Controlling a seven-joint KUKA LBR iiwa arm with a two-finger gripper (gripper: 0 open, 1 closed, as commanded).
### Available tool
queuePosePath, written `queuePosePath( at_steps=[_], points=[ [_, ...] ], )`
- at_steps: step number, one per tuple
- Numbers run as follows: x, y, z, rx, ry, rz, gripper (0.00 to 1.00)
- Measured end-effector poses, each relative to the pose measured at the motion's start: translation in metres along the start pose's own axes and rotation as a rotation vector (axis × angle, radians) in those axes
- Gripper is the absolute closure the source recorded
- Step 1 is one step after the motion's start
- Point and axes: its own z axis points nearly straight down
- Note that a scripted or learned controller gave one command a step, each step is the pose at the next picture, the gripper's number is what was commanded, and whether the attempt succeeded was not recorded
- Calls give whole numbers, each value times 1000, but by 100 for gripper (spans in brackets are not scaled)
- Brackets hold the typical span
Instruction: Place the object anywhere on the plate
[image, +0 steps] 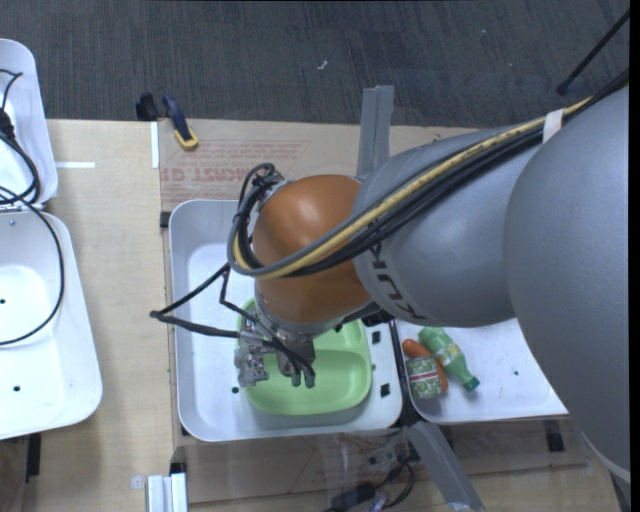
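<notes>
Filling most of my view, the grey arm (520, 230) reaches over the left bin (195, 300), and its tool (275, 370) hangs over the left edge of the green plate (335, 385). I cannot tell whether the tool grips anything. I see a green bottle (450, 358) in the right bin (500, 385), near its left edge.

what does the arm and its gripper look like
The arm is thick, rounded and grey, with a glossy orange band above the wrist. A bundle of black and yellow cables runs along it, and thinner black cables loop out on the band's far side. The gripper is small, dark metal with short fingers.
</notes>
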Motion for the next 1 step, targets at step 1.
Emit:
queuePosePath(
  at_steps=[1],
  points=[
    [-38,-11,-30,-2,-4,53,100]
  ],
)
